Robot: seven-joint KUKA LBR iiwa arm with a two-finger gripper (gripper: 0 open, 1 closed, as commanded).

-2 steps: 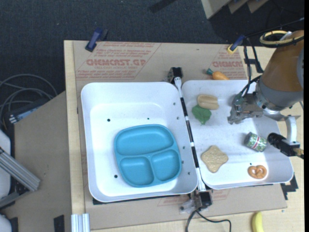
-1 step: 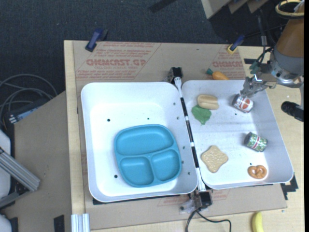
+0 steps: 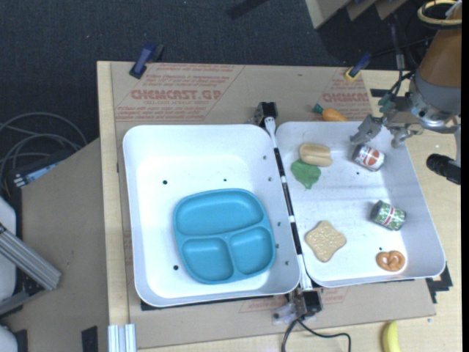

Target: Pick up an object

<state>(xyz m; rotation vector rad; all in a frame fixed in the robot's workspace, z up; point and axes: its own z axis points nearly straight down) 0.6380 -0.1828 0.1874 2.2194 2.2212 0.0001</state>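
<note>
blue divided tray (image 3: 223, 235), yellow banana (image 3: 390, 336), coiled cables (image 3: 29, 152)

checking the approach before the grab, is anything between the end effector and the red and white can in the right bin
Nothing visible stands in the way. The end effector hangs just above the red and white can at the far end of the right bin. The nearest neighbours, a bread roll and a green can, lie apart from it.

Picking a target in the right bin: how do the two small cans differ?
The red-and-white can lies at the far end of the right bin, right below the claw; the green can lies nearer the camera, well away from the claw. Their labels differ, mostly red against mostly green. Both are small cans of similar size, lying on their sides.
</note>
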